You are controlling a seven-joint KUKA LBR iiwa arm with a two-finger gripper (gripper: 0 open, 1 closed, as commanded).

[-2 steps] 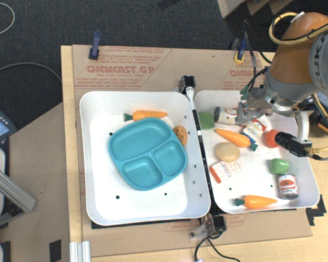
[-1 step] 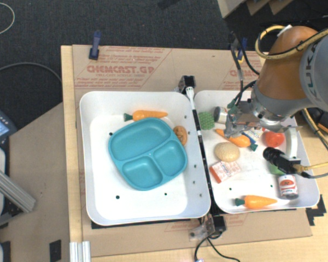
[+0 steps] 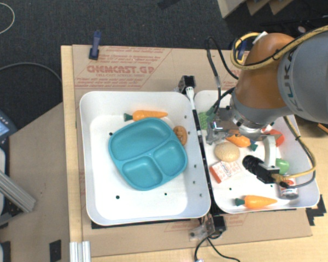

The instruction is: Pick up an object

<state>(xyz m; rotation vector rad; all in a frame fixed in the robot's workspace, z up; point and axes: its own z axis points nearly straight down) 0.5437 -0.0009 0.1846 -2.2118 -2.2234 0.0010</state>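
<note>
My gripper (image 3: 221, 131) hangs low over the left part of the right bin (image 3: 303, 192), under the orange-banded wrist. Just below it lie a small orange carrot piece (image 3: 239, 141) and a beige rounded lump (image 3: 227, 152). A red and white packet (image 3: 224, 171) sits in front of the lump. A larger carrot (image 3: 255, 202) lies near the bin's front edge. Green pieces (image 3: 282, 165) and a red piece (image 3: 278, 138) show to the right. The arm hides the back of this bin.
The left bin (image 3: 93, 162) holds a teal divided plate (image 3: 147, 154), a carrot (image 3: 147, 114) behind it and a brown lump (image 3: 180, 134) by the right wall. A small green thing (image 3: 204, 119) lies by the divider, close to the gripper.
</note>
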